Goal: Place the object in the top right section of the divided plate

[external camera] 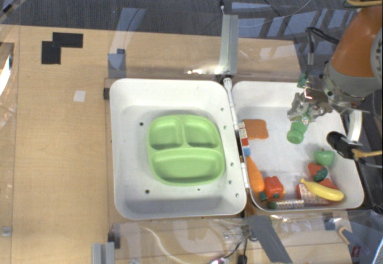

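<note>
the hand point(304, 114) pinches a green cup point(296, 132) at its rim, over the right bin's point(275, 98) 1 o'clock area. such a shallow hold could slip before reaching the plate's point(186, 149) 1 o'clock section.

The counter point(54, 155) looks like pale, matt wood. On it, the white bins point(119, 137) appear smooth plastic with a slight sheen. The green divided plate point(185, 149) in the left bin looks like smooth, matt plastic.

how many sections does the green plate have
3. The divided plate in the left bin has two small sections along its top edge, left and right, and one wide section across the bottom.
</note>
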Motion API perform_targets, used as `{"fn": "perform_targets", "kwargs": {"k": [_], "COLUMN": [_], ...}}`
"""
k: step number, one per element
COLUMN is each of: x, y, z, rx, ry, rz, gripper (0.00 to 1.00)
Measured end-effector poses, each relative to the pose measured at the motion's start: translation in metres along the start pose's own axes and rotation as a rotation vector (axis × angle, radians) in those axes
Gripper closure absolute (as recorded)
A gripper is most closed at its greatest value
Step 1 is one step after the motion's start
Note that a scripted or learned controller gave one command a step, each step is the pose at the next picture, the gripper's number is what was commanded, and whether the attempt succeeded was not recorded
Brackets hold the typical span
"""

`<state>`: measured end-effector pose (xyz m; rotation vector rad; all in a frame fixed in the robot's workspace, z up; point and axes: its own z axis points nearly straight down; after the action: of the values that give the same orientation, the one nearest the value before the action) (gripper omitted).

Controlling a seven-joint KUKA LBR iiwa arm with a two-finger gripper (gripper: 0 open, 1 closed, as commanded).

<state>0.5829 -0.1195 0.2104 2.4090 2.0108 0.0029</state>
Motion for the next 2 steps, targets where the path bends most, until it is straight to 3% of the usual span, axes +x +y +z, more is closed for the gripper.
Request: {"fn": "perform_targets", "kwargs": {"k": [1, 2], "x": [0.024, 0.043], "y": [0.023, 0.066], "z": [-0.040, 0.115], "rx": [0.000, -0.001], "ry": [0.001, 0.001], "rz": [0.075, -0.012], "gripper": [1.00, 1.00]}}
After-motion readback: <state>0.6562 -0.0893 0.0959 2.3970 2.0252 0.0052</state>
